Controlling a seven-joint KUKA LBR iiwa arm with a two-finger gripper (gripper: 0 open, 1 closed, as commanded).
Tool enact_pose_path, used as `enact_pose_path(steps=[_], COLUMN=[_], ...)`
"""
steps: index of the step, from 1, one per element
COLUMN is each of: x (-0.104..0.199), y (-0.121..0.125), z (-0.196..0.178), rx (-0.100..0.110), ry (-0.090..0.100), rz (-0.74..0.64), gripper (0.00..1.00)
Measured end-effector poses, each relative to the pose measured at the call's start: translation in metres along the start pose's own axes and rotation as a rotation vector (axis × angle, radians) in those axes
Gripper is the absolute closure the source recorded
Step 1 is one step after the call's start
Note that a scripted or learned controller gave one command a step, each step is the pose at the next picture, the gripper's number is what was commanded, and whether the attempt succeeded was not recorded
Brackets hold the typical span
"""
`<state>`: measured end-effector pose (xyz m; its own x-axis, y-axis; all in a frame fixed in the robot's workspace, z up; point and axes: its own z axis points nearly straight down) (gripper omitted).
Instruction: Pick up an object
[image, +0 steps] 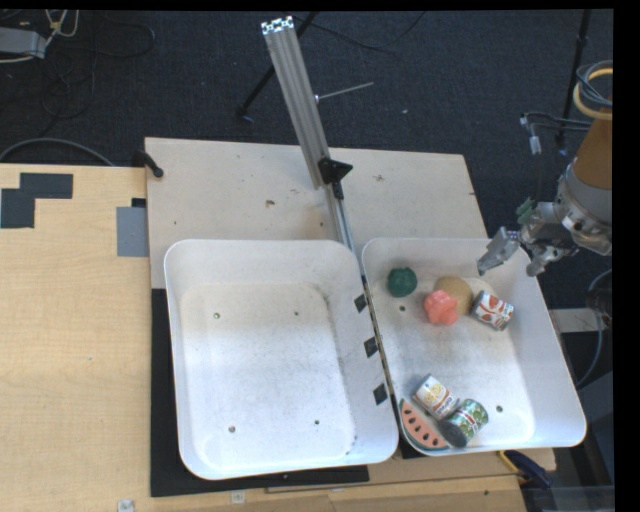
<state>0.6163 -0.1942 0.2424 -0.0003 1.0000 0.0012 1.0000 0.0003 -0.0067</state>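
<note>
White right bin (520, 400); hand (517, 252) hovers open over its far-right rim.

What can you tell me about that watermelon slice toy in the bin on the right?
The watermelon slice is a small half-moon toy, red flesh with dark seeds and a green rind, likely plastic. It lies flat in the right bin's near-left corner, curved rind against the rim. A small printed can rests beside it, apparently touching.
</note>
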Motion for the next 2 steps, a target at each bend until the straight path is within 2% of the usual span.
enact_pose_path(steps=[1,2], x=[-0.009,-0.005], y=[0.002,-0.003], z=[0.051,0.108], rx=[0.001,-0.008], ry=[0.0,-0.002], rz=[0.001,0.001], gripper=[0.0,0.0])
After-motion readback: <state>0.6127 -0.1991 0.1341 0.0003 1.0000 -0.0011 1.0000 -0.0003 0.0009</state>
